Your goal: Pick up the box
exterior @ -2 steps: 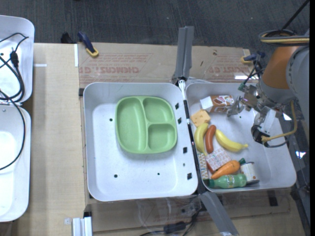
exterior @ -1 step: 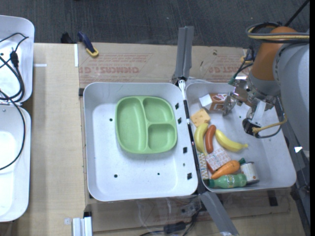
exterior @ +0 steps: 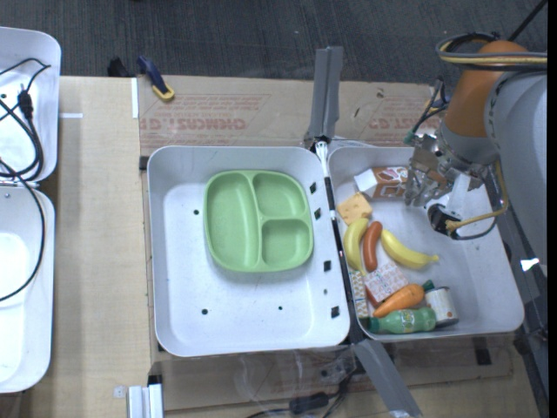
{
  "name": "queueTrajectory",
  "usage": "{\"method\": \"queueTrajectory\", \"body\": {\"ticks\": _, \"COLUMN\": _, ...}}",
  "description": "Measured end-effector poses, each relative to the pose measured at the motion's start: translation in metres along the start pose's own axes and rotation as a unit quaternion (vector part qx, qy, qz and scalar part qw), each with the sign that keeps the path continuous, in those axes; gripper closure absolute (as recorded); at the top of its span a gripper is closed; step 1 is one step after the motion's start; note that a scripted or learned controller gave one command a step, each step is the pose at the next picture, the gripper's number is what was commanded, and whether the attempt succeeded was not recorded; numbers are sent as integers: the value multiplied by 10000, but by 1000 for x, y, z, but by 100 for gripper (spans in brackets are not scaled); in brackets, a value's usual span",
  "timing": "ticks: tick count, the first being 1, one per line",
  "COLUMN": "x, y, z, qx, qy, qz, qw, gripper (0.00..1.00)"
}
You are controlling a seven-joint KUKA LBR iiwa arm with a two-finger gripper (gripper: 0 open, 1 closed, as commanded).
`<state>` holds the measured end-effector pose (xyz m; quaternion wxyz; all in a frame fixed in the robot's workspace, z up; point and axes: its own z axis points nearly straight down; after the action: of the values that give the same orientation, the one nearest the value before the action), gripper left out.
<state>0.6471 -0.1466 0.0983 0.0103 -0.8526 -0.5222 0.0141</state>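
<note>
The box point(exterior: 381, 181) is a small white and orange-brown carton lying flat near the back left corner of the right bin point(exterior: 487, 277). My gripper point(exterior: 421, 188) hangs down into that bin just to the right of the box, at its right end. The grey wrist with the orange band point(exterior: 477, 103) rises above and to the right of it. From this angle it is unclear whether the gripper touches the box.
The right bin also holds a cheese wedge point(exterior: 355, 208), two bananas point(exterior: 407, 251), a sausage point(exterior: 372, 244), a patterned packet point(exterior: 383, 279), a carrot point(exterior: 399, 300), a green bottle point(exterior: 402, 321) and a can point(exterior: 442, 303). A green divided plate point(exterior: 258, 219) lies in the left bin point(exterior: 174, 303).
</note>
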Motion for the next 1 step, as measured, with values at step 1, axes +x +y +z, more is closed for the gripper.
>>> {"method": "queueTrajectory", "body": {"ticks": 1, "x": -6, "y": -3, "z": 4, "qx": 97, "qy": -49, "qz": 22, "qw": 9999, "gripper": 0}}
